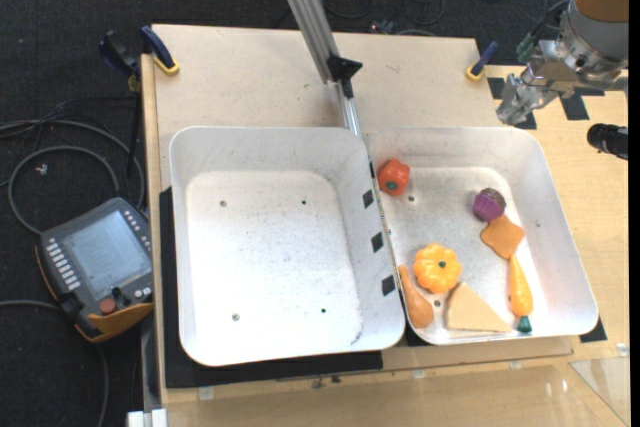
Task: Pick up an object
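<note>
Robot gripper [515,105] hangs above the bench beyond the right bin's [560,215] far corner — toy food waits below.

Whether the tool is released or clenched cannot be told from here, and nothing is seen in it. Six items lie in the right bin: a red tomato [393,176] near the divider, a purple onion [489,204], a brown slice [503,236] just beside it, a carrot [519,290], a small pumpkin [437,267] and a pale wedge [472,310] with a sausage-like piece [416,299] alongside. All look light, hard and smooth (probably plastic) — likely to slip. The tomato, standing apart, seems the easiest take across its middle; the pumpkin is crowded by neighbours. The left bin [200,155] sits alongside.
</note>
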Robot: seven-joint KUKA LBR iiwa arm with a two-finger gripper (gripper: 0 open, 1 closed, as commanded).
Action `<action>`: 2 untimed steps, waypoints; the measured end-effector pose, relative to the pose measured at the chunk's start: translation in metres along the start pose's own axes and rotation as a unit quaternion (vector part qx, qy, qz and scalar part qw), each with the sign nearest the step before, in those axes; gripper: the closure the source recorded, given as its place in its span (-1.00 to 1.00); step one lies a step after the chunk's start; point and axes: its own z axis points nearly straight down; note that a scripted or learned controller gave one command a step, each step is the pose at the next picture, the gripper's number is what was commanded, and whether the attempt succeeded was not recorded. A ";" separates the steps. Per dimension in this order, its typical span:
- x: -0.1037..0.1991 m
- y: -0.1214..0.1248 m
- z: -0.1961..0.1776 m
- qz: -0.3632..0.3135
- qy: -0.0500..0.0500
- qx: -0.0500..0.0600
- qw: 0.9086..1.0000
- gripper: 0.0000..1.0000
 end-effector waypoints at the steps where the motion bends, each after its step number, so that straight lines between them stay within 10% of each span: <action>1: 0.042 -0.027 0.013 -0.001 0.002 0.005 1.000 1.00; 2: 0.094 -0.047 0.010 -0.002 0.002 0.004 1.000 1.00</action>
